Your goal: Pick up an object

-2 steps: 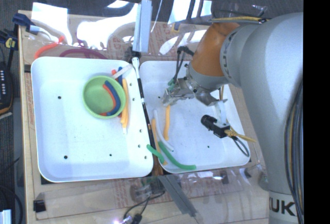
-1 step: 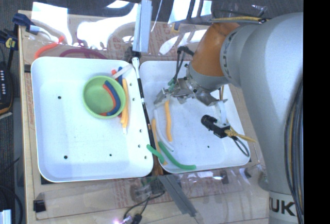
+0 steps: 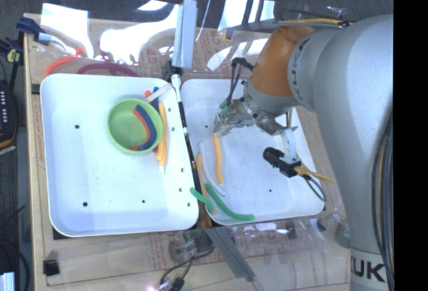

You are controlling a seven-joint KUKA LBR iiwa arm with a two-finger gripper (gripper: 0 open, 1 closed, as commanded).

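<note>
Camera view: gripper (image 3: 226,119), its state impossible to tell, hangs in the right bin (image 3: 304,199) above an orange stick (image 3: 218,159); centring over the stick before descending should give the surest grasp.

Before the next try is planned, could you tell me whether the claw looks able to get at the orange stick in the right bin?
Probably yes. The claw hovers just above the orange stick, which lies bare on the right bin floor; a green strip lies further toward the near rim.
</note>
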